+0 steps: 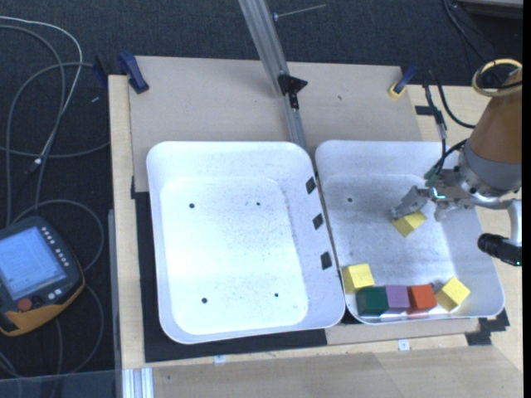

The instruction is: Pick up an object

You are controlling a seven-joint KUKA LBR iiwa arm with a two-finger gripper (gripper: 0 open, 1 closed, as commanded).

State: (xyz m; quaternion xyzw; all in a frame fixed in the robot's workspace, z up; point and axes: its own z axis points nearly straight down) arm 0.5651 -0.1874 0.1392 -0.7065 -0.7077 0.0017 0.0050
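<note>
We see the pincer point(412, 210) over the right bin point(332, 160), fingers closed on a yellow block point(409, 224), five more blocks below it, along the bin's near edge.

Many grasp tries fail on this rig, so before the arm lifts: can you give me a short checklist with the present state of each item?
1. Gripper over the right white bin: ok.
2. Small yellow block right at the gripper's tip: ok.
3. That block actually clamped: cannot tell.
4. Space around that block free of other pieces: ok.
5. Other pieces, namely the yellow cube, green cube, purple cube, orange cube and yellow corner block, sit apart along the bin's near edge: ok.
</note>
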